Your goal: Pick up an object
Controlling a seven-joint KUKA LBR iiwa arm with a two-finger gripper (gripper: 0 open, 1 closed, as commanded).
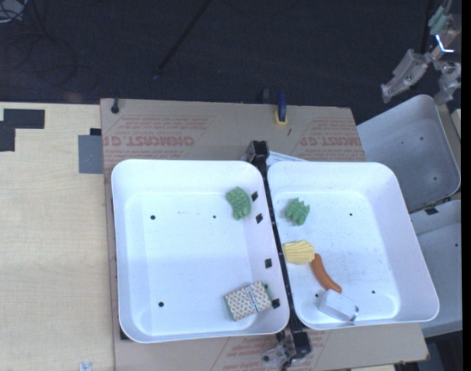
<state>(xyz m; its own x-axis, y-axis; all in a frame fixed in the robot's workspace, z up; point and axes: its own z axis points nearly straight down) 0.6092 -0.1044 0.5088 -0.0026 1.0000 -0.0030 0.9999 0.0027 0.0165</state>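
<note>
Up at the far right corner, well off the bins, the pincer hangs over dark floor, partly cut by the frame edge; its pale fingers are too small and blurred to tell whether they stand wide or narrow, and nothing can be made out between them.

Nearest it is the right bin. A green bumpy toy lies near that bin's far left corner. By the left wall sits a yellow ridged piece, with an orange carrot-like stick just beside it, slanting toward the near edge. A grey-white block rests at the near rim, hard to separate from the white floor.

In the left bin, a second green bumpy toy lies near the far right corner, and a tan patterned block in the near right corner.
</note>
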